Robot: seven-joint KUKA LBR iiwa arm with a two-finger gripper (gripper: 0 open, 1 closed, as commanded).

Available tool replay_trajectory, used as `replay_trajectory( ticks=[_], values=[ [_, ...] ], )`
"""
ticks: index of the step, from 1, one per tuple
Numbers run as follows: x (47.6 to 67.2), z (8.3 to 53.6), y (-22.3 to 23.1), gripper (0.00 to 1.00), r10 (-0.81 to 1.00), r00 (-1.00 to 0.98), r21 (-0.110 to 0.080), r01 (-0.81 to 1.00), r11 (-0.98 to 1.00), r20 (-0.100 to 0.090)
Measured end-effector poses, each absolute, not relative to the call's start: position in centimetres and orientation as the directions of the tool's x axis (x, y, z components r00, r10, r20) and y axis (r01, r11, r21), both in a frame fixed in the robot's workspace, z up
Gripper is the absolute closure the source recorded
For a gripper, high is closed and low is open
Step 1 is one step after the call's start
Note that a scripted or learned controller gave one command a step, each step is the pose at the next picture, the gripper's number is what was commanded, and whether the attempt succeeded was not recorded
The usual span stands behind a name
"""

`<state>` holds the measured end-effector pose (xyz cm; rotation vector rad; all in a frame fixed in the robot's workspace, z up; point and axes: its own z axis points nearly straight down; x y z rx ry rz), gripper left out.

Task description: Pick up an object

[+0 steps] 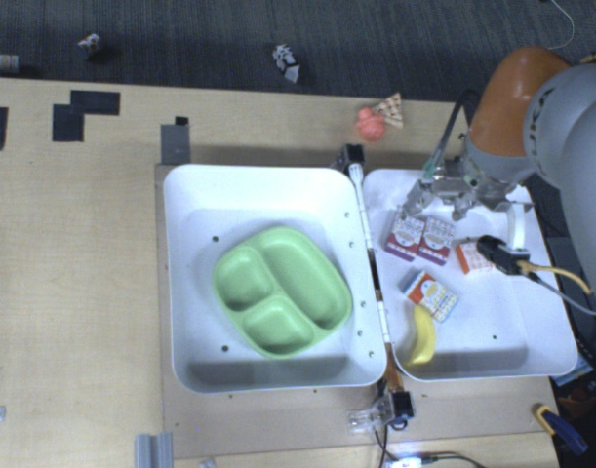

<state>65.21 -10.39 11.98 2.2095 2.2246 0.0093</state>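
I had the gripper [440,195] poised just above the two purple cartons [420,239], far side of the banana [423,337]; jaw state I couldn't tell. Approach step, I judged; descent came next.

Even, bright overhead light with soft shadows inside the white bins [180,291]; the picture is slightly soft throughout.

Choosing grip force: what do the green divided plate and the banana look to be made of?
Green divided plate: likely molded plastic, with a smooth, uniform color and soft sheen. Banana: yellow, smooth-skinned; real fruit or a plastic replica, I cannot tell.
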Motion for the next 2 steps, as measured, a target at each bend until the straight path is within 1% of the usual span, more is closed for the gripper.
replay_trajectory(
  ticks=[1, 2],
  values=[
    [62.7, 9.9, -9.7, 0.0, 1.0, -0.003, 0.023, 1.0, 0.003, -0.005],
    [58.1, 9.6, -9.4, 0.0, 1.0, -0.002, 0.039, 0.999, 0.002, -0.008]
  ],
)
